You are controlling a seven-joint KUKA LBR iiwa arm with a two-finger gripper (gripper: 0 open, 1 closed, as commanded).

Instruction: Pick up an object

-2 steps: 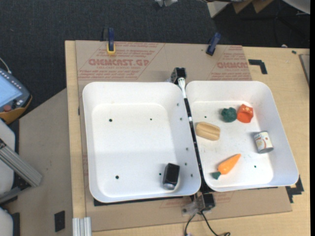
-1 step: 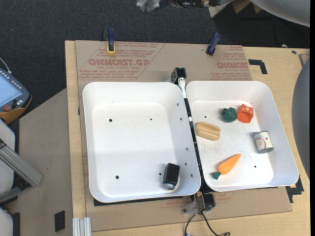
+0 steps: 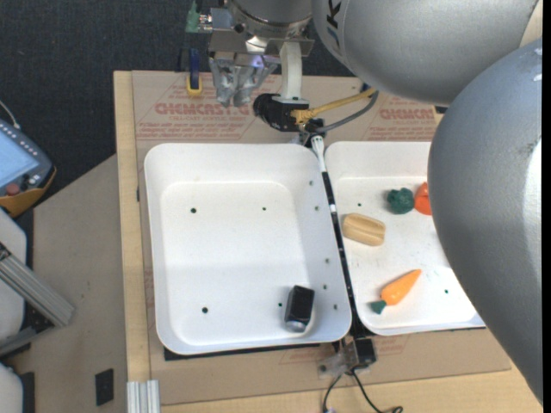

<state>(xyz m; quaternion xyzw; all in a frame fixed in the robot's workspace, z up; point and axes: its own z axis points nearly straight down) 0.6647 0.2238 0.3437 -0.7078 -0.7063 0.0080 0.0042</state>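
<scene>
Hanging above the far edge of the bench, the gripper [image 3: 244,83] sat well clear of both bins, and honestly I couldn't tell its state. Left bin [image 3: 172,231] had a small black object [image 3: 299,307] in its near right corner. Right bin [image 3: 405,317] held a toy carrot [image 3: 398,289], a tan bread-like piece [image 3: 363,229], a green lump [image 3: 399,200] and something orange [image 3: 423,200].

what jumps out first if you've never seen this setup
The big grey arm fills the upper right, its gripper raised beyond the far edge of the left bin. A lone black object sits in that bin's near right corner. The right bin holds a bright orange carrot and a tan piece.
</scene>
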